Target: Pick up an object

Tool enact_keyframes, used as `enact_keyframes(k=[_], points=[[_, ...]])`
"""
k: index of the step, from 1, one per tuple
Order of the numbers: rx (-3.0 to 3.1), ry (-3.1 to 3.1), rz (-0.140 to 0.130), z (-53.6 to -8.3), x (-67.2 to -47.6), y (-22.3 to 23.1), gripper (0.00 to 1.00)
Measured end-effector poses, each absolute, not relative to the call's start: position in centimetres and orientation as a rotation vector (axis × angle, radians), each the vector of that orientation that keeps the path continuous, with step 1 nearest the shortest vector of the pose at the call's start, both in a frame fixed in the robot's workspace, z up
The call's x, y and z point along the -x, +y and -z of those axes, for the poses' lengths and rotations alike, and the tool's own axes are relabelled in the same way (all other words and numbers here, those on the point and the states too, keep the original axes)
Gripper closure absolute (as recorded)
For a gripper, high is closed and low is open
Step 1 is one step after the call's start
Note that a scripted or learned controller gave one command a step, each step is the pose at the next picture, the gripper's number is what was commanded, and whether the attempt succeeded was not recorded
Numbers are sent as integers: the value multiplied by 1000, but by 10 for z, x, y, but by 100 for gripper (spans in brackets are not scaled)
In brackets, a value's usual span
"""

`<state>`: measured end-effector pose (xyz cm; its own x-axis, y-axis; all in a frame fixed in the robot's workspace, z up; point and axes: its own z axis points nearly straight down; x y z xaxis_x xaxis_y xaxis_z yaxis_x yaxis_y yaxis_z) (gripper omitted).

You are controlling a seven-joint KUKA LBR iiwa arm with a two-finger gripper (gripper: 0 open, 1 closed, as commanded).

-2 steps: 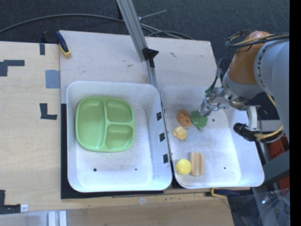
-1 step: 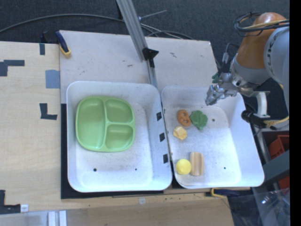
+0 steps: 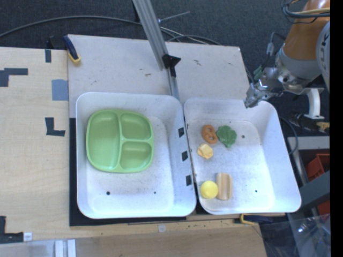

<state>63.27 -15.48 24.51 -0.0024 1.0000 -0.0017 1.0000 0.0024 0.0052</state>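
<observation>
Two shallow white bins are set side by side on the desk (image 3: 123, 63). One green divided plate (image 3: 120, 141) with three compartments lies in the left bin (image 3: 91, 197). Five small items are counted in the right bin (image 3: 278, 159): one orange-brown piece (image 3: 209, 134), one green leafy piece (image 3: 227, 136) touching it, one pale yellow piece (image 3: 205, 152) just below, one yellow ball (image 3: 209, 189) and one tan cylinder (image 3: 224, 186) beside the ball. No legible writing is seen. The gripper (image 3: 253, 98) is placed over the right bin's upper right corner, well apart from the items; its opening cannot be determined. Black tape marks are noted on the wooden board (image 3: 27, 143) at left. Dark carpet (image 3: 225, 15) and cables lie behind.
</observation>
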Motion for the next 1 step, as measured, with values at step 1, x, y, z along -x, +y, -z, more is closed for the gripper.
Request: enact_keyframes(k=[1], points=[[-2217,2222,-3,-282,-634,-154,100]])
